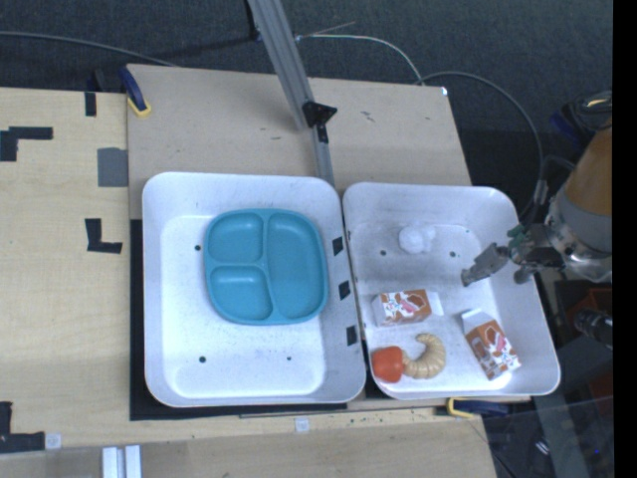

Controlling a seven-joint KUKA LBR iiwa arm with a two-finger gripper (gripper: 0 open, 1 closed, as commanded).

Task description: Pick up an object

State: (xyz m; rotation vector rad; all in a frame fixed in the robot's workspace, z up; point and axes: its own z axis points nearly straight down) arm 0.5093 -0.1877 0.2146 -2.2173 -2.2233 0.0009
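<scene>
2 cartons (405,307), 1 plate (267,267), perhaps 1 croissant (428,357).

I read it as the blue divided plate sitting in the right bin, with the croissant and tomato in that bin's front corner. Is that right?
Not quite. The camera view shows the blue divided plate in the left bin, not the right one. The rest holds: the croissant and tomato lie in the front corner of the right bin.

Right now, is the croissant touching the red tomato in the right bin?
Touching. The camera view shows the croissant pressed against the tomato, no white floor between.
</scene>
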